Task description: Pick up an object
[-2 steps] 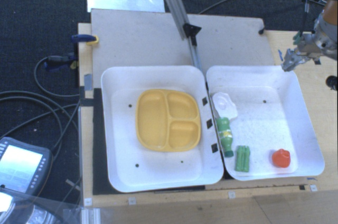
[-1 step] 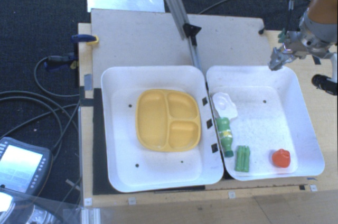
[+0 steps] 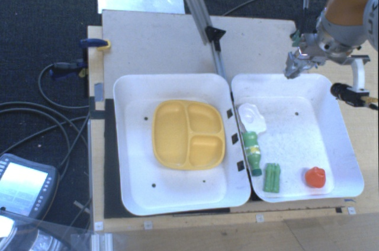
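The right bin (image 3: 331, 125) holds a white crumpled piece (image 3: 251, 118) near its left wall, a green bottle (image 3: 253, 153) below it, a green ridged block (image 3: 272, 177) near the front, and a red-orange object (image 3: 315, 177) at the front right. My gripper (image 3: 293, 69) hangs over the bin's far edge, well away from all of these, with nothing seen between its fingers.
The left bin (image 3: 130, 125) carries a yellow divided tray (image 3: 189, 134). A slanted metal pole (image 3: 198, 4) crosses the bench behind the bins. Cables and a pendant (image 3: 21, 184) lie on the floor at left.
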{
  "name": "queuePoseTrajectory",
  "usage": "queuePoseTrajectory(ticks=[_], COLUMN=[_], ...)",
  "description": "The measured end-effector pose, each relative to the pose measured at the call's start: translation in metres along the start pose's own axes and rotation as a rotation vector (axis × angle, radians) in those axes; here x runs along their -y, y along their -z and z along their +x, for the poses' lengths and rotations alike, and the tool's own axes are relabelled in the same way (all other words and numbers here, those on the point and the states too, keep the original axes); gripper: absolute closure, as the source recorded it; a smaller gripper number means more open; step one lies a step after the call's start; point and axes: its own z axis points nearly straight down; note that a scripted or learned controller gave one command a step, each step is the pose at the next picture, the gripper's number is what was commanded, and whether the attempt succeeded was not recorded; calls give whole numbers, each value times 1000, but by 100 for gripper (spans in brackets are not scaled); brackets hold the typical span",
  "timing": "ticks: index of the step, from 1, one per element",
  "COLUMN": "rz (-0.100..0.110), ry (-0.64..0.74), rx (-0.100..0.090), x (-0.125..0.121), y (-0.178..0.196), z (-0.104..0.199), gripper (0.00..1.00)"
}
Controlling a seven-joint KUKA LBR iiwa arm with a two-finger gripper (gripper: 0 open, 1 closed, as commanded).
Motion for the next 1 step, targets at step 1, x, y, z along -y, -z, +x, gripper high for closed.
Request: queuePoseTrajectory(ticks=[1], rz=[1], ry=[0], rx=[0], x=[5], y=[8], z=[51], gripper=[100])
